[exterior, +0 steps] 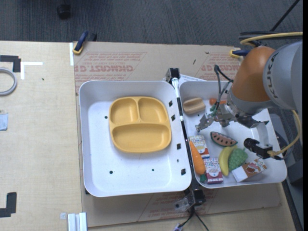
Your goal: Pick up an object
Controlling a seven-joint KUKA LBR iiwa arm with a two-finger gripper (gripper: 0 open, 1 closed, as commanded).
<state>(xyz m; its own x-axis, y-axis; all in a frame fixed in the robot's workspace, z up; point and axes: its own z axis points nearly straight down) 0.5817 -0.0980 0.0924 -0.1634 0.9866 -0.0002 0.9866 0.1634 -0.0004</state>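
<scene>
Dark grey carpet runs along the top, and below it sits the pale wooden bench (38, 143) with a brown cardboard sheet (125, 64) on it; the print on the cardboard reads upside down and is hard to make out. Next come two shallow white bins side by side; the left bin (96, 177) holds a smooth yellow plate (140, 124) split into three parts. The right bin (192, 88) is partly covered by the big grey arm (284, 76) with its round orange band (255, 73); the arm is cut off at the right edge. Its hand (208, 121) hangs low over the right bin; thin metal fingers (202, 125) stick out to the left, but I cannot tell if they are spread or pinched, and I see no toy between them. Small toy foods lie in this bin: a tan bread piece (193, 105) near the top, a watermelon slice (223, 139) just beside the hand, a yellow banana (224, 160), a bumpy green thing (237, 159), an orange carrot (197, 160), and little printed boxes (213, 170); their labels are too small to read.
</scene>
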